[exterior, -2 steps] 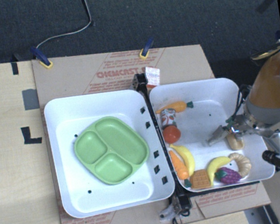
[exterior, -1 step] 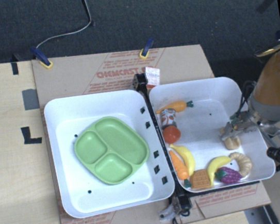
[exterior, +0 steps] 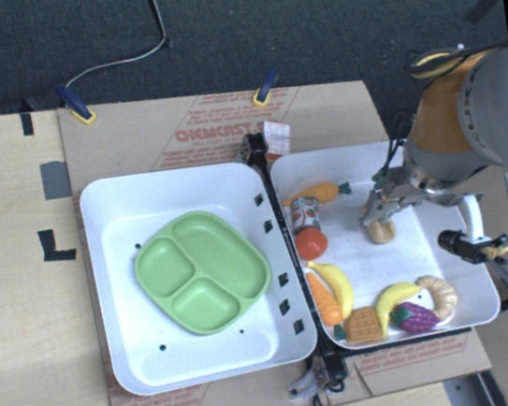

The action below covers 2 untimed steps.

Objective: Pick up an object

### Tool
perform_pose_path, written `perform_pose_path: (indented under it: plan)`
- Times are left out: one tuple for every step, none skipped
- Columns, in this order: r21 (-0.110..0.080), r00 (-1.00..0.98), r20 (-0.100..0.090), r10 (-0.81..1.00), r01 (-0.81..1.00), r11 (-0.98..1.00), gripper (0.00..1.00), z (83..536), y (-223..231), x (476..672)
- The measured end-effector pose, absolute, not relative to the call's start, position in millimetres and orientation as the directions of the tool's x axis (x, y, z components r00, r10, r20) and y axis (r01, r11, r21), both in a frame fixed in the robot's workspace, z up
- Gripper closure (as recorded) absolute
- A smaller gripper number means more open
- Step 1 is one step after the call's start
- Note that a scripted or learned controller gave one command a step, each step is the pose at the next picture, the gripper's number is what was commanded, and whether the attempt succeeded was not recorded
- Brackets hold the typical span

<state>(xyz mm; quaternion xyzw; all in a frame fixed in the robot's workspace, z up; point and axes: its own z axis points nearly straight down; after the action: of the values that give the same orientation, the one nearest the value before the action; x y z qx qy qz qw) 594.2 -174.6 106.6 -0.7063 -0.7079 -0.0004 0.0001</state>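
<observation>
near the right bin's (exterior: 449,244) far-right side, your pincer (exterior: 380,211) sits low over a small tan object (exterior: 381,231), touching it. you cannot tell its grip state. nothing looks lifted yet; the grasp and raise remain.

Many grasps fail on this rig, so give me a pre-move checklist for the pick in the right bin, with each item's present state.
1. Gripper is over the right bin: ok.
2. A target lies under it: ok, the tan piece sits right below the fingertips.
3. Tan piece is seated between the fingers: cannot tell, the view is too small there.
4. Space around the target: ok, the tan piece lies apart from the carrot, the can and the tomato.
5. Target away from the bin wall: ok, it lies on open floor.
6. Left bin undisturbed: ok, the green tray lies flat in it.
</observation>
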Motion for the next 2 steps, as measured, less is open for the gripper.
perform_pose_path:
  plan:
    - [-0.002, 0.000, -0.001, 1.000, 1.000, 0.000, 1.00, 131, -187, 568.2]
    - [-0.001, 0.001, -0.002, 1.000, 1.000, -0.001, 1.00, 157, -214, 517.1]
